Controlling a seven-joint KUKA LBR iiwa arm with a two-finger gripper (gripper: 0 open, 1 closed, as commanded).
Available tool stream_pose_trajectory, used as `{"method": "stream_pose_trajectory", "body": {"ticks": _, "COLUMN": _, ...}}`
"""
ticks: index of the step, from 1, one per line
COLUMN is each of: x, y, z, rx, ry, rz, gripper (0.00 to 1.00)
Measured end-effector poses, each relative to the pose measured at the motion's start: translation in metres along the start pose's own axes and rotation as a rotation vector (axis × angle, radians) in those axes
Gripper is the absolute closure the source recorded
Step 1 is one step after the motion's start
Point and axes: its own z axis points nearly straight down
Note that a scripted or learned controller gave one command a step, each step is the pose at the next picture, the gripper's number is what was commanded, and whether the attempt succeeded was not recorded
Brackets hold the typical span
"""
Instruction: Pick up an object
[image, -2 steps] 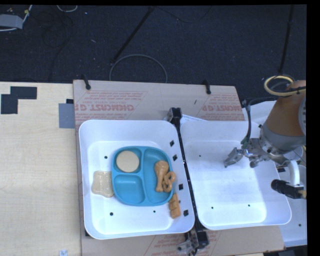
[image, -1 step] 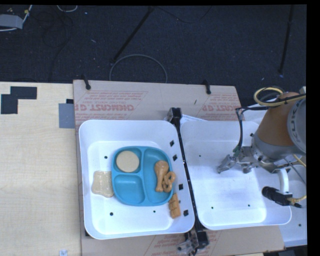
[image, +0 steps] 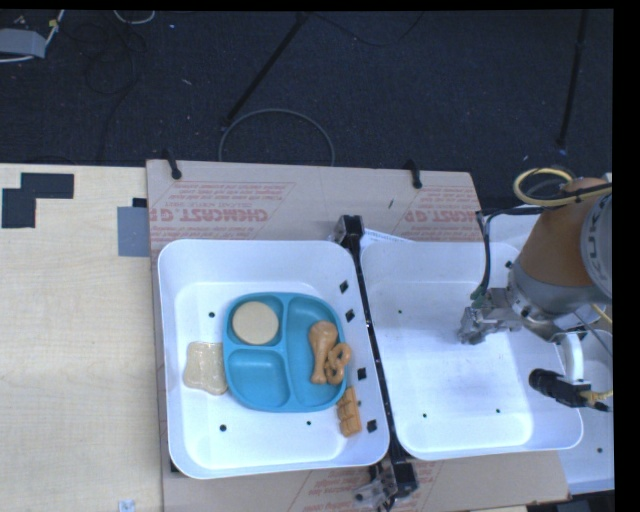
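A blue divided plate (image: 262, 385) lies in the left bin (image: 190, 270). On it rest a round tan cookie (image: 254, 322) and a twisted tan pretzel piece (image: 328, 352). A pale bread-like piece (image: 205, 367) sits on the bin floor just left of the plate. A small brown piece (image: 349, 411) lies at the plate's lower right corner. My gripper (image: 478, 325) hangs over the right bin (image: 450, 400), near its right side, far from all these objects. I see nothing between its fingertips.
A black divider (image: 362, 330) runs between the two bins. Cardboard (image: 250, 205) lies under the bins. The arm's grey and orange body (image: 560, 260) covers the right bin's far right corner. A black cable end (image: 558, 386) juts in at the right.
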Motion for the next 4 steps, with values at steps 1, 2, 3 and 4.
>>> {"method": "stream_pose_trajectory", "body": {"ticks": 1, "x": 0.005, "y": 0.0, "z": -0.062, "rx": -0.004, "ry": -0.001, "rz": -0.006, "gripper": 1.0}}
{"method": "stream_pose_trajectory", "body": {"ticks": 2, "x": 0.007, "y": 0.001, "z": -0.125, "rx": -0.007, "ry": -0.002, "rz": -0.006, "gripper": 1.0}}
{"method": "stream_pose_trajectory", "body": {"ticks": 3, "x": 0.006, "y": 0.002, "z": -0.175, "rx": -0.007, "ry": -0.002, "rz": -0.006, "gripper": 1.0}}
{"method": "stream_pose_trajectory", "body": {"ticks": 4, "x": 0.065, "y": 0.001, "z": -0.175, "rx": 0.0, "ry": 0.002, "rz": -0.009, "gripper": 1.0}}
